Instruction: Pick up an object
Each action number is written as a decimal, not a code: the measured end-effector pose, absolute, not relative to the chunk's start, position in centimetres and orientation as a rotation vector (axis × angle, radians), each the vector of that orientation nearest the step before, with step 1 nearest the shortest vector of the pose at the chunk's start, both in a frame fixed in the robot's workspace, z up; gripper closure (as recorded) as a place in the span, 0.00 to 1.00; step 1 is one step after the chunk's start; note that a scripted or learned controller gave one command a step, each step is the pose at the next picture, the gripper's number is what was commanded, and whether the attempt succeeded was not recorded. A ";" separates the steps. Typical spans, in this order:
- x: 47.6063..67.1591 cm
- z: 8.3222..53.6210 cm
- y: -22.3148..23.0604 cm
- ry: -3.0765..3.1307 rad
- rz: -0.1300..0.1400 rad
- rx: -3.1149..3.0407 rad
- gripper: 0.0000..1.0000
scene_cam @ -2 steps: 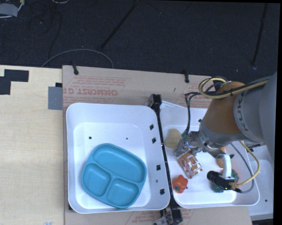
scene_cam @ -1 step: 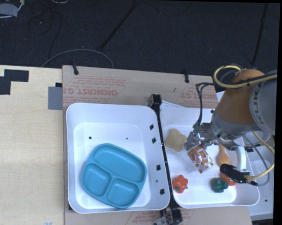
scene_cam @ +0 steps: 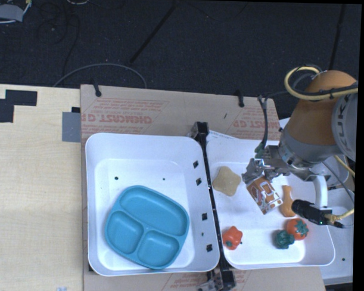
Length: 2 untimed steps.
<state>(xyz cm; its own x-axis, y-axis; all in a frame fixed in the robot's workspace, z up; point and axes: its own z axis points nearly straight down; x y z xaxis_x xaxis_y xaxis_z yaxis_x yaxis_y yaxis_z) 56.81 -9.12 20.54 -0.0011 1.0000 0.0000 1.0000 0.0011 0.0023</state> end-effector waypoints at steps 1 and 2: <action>56.9 25.8 -9.2 2.220 0.003 2.219 1.00; 58.0 25.9 -4.1 2.228 0.000 2.219 1.00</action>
